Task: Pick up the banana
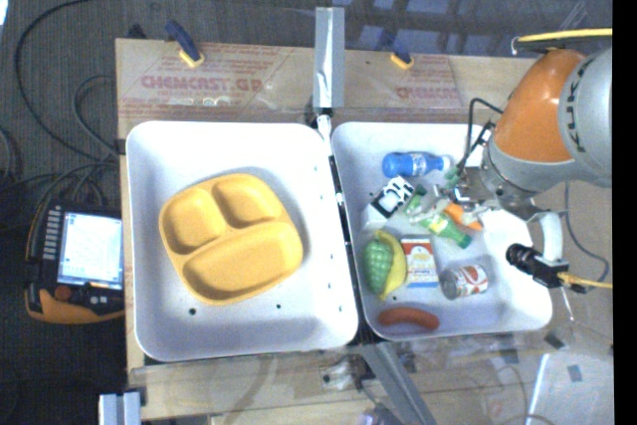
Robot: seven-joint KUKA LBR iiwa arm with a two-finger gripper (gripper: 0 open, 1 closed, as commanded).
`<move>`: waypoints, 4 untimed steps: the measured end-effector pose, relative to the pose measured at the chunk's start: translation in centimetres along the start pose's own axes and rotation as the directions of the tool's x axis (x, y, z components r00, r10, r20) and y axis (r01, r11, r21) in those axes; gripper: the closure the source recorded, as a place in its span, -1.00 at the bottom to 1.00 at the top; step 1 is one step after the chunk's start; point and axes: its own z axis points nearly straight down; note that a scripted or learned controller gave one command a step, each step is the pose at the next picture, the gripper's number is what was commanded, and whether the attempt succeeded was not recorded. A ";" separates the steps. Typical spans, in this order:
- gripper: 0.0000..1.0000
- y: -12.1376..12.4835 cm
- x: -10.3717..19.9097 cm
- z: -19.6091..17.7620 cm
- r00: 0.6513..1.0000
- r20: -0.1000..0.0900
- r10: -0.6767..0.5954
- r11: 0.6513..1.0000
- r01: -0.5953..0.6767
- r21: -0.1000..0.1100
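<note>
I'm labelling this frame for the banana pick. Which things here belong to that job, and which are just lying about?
Belongs to the job:
banana, in the right bin
pincer, above that bin's clutter

Just lying about:
yellow divided tray in the left bin
green fruit beside the banana
blue bottle
red sausage
tin can
small box

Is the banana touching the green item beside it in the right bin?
Touching. The camera view shows the banana curving right along the green item's right edge, with no bin floor between them.
</note>
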 end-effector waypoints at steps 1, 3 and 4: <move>-1.00 -5.9 2.1 3.5 1.000 0.006 0.020 0.999 -0.020 -0.030; 1.00 -0.8 -0.5 2.2 0.965 0.000 0.261 0.965 -0.260 -0.033; 1.00 6.7 2.2 4.1 0.905 0.011 0.425 0.905 -0.425 0.028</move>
